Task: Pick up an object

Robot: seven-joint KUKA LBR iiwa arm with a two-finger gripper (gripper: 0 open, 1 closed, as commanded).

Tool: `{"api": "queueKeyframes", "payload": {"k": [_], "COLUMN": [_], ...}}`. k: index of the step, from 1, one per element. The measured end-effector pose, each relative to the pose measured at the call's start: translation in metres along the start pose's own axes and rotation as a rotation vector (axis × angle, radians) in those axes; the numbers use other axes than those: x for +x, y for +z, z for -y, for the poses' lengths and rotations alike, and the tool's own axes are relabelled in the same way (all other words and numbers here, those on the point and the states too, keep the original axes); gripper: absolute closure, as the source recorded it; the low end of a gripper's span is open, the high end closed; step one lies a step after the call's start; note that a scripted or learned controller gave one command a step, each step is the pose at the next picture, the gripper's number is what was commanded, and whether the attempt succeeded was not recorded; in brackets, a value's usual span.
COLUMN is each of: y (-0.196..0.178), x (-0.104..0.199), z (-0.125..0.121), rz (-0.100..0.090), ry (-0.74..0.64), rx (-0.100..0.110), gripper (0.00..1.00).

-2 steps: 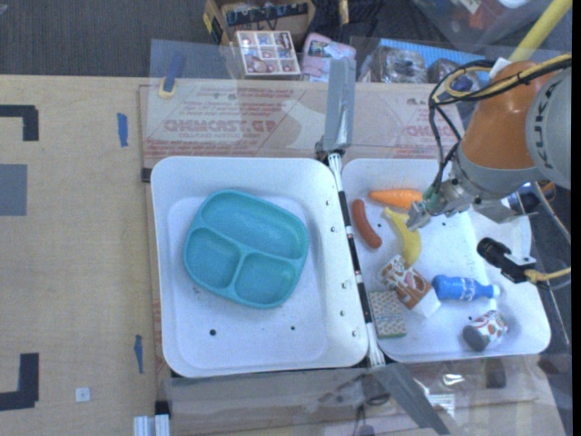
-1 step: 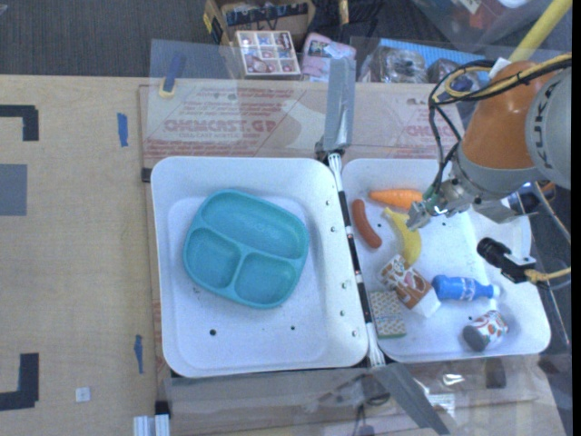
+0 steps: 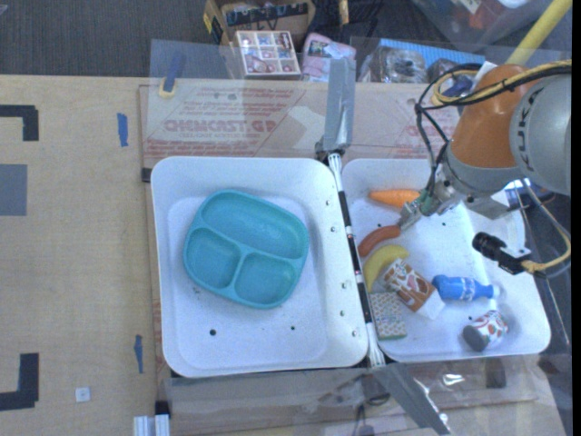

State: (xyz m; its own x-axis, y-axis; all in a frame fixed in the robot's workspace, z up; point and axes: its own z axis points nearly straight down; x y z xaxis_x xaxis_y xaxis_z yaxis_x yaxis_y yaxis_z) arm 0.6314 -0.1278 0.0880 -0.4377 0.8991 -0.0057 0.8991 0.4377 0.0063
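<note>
Down low in the right bin [image 3: 451,240]: the gripper [image 3: 415,213], at the end of the grey and orange arm [image 3: 495,139]. Open or shut? Cannot tell. Nothing seen held.

Just beside the tip, up and to the left: an orange carrot [image 3: 394,197]. Just below and left: a curved red thing [image 3: 379,239]. A bit lower: a yellow lump [image 3: 382,262], touching a spotted orange and white toy [image 3: 410,288]. Near those, farther down: a checked pad [image 3: 388,314], a blue bottle [image 3: 462,289], a small grey and red thing [image 3: 484,330].

Well off to the left, in the left bin [image 3: 182,184]: a blue-green tray [image 3: 245,248] with three parts.
</note>
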Motion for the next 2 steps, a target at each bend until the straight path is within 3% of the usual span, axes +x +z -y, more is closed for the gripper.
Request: {"api": "queueKeyframes", "payload": {"k": [1, 2], "y": [0.0015, 0.0014], "x": [-0.0085, -0.0081], "z": [-0.0253, -0.0286], "rz": [-0.024, -0.016], "ry": [0.003, 0.003], "rx": [0.055, 0.038], "gripper": [0.00, 0.00]}}
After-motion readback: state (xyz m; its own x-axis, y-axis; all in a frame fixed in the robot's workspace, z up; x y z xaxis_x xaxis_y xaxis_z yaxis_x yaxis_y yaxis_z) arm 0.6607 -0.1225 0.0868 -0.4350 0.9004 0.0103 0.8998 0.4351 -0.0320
